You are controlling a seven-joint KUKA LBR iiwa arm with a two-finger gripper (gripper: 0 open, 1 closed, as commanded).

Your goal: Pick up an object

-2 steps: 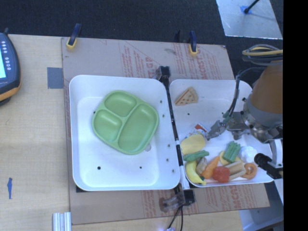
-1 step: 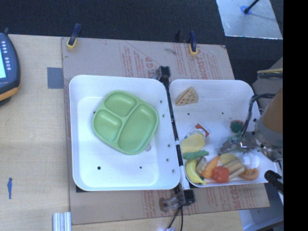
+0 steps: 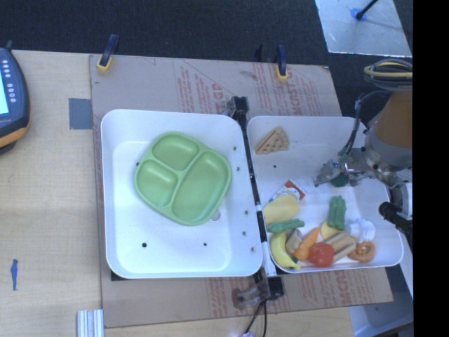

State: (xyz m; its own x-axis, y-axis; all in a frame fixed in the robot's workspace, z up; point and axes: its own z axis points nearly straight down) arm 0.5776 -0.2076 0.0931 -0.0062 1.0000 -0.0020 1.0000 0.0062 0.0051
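Note:
The right bin (image 3: 309,128) holds a heap of toy food along its front. In the heap are a banana (image 3: 279,251), a carrot (image 3: 306,242), a red tomato (image 3: 321,255), a green bean pod (image 3: 284,225), a green pepper (image 3: 337,212) and an orange pretzel (image 3: 363,251). A tan wedge of bread (image 3: 272,141) lies alone at the bin's back left. My gripper (image 3: 338,174) hangs low over the right middle of this bin, above and behind the heap. A small dark green thing (image 3: 340,181) shows at its tip; whether it is gripped I cannot tell.
The left bin (image 3: 119,244) carries a light green divided plate (image 3: 184,177). A black clip (image 3: 240,106) sits where the bins meet at the back, and a cable runs off the front. A handheld pendant (image 3: 10,97) rests at the far left of the bench.

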